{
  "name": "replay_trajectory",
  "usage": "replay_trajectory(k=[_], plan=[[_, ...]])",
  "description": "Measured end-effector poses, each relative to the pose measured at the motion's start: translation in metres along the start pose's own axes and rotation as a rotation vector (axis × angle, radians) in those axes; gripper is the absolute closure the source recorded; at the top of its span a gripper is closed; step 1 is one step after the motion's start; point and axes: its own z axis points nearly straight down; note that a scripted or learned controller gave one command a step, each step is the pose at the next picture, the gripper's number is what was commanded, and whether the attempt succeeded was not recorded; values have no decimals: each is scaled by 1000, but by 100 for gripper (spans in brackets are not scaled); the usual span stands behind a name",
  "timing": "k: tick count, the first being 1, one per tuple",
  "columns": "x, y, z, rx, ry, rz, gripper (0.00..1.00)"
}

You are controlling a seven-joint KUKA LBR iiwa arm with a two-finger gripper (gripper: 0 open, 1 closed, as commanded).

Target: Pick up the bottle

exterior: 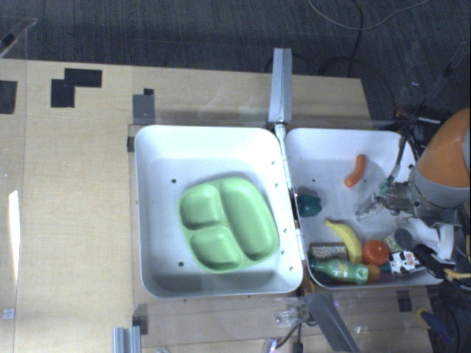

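Note:
The bottle [340, 272] is green with a yellowish band and lies on its side along the front wall of the right bin [324, 147]. My gripper [377, 199] hangs over the middle right of that bin, below the grey wrist and orange band [447, 155]. It is well behind the bottle, apart from it, with a banana [346, 239] and a red tomato [375, 251] lying between them. Nothing shows in the gripper.
The right bin also holds an orange sausage-like piece [355, 170], a teal object [307, 204] by the left wall, a dark brush-like item [328, 251] and a small black-and-white item [406, 262]. The left bin [154, 197] holds a green divided plate [228, 221].

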Motion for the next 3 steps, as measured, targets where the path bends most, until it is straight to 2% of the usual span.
replay_trajectory(k=[1, 2, 3], plan=[[-11, -40, -1, -3, 0, -17, 0], [-10, -37, -12, -10, 0, -21, 100], [12, 29, -132, 3, -2, 223, 100]])
